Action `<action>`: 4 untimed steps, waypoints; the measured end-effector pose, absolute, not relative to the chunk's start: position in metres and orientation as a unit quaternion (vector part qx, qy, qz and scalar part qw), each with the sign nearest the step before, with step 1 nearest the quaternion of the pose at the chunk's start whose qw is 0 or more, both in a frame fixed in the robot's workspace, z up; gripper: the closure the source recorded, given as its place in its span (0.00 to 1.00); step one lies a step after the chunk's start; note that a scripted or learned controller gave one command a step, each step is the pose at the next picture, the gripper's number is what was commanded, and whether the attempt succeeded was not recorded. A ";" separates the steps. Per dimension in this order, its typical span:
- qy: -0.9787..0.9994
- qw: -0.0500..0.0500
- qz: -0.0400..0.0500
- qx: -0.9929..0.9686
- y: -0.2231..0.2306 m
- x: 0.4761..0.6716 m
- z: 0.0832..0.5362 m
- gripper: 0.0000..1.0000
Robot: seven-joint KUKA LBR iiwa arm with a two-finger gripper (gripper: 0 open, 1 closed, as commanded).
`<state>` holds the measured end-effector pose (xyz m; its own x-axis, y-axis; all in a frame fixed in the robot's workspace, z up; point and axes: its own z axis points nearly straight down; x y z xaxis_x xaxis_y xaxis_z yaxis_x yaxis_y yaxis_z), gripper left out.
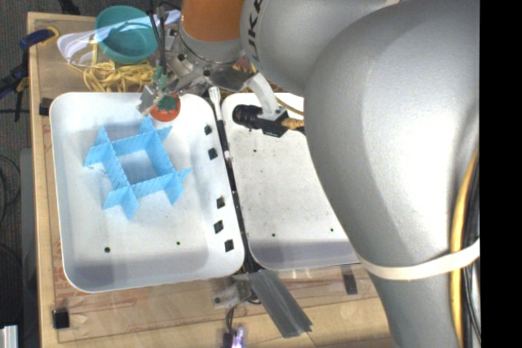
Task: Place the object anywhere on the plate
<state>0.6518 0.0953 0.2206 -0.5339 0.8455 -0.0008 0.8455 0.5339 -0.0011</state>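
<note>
Camera view from above the bench looks down on 2 shallow white bins side by side, the left bin point(90, 257) wide and rounded, the right bin point(285, 208) partly covered by the big grey arm point(383, 94) that comes in from the right. The arm's orange band point(214, 0) sits near the top of the view, and below it the gripper point(161, 94) hangs over the far edge of the left bin. A small red-orange object with a bit of green on top point(166, 107) lies right at the gripper's tip; it is pressed so close in the clutter of metal that I cannot tell whether the fingers are closed on it or merely touching it, nor how far apart they stand. Just below it in the left bin rests a light blue grid-shaped piece point(134, 169), lying flat with an open square in its middle. Behind the bins, a teal bowl point(127, 33) sits on a tangle of yellow cord point(110, 76). I cannot pick out a plate with certainty.
</note>
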 end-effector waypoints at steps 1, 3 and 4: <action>0.925 0.000 0.000 0.380 0.138 0.637 0.241 1.00; 0.947 -0.001 -0.001 0.321 0.135 0.634 0.190 1.00; 0.969 0.000 0.000 0.247 0.150 0.647 0.216 1.00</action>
<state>0.6467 0.1496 0.2164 -0.8776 0.4795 -0.0008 0.4795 0.8776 -0.0005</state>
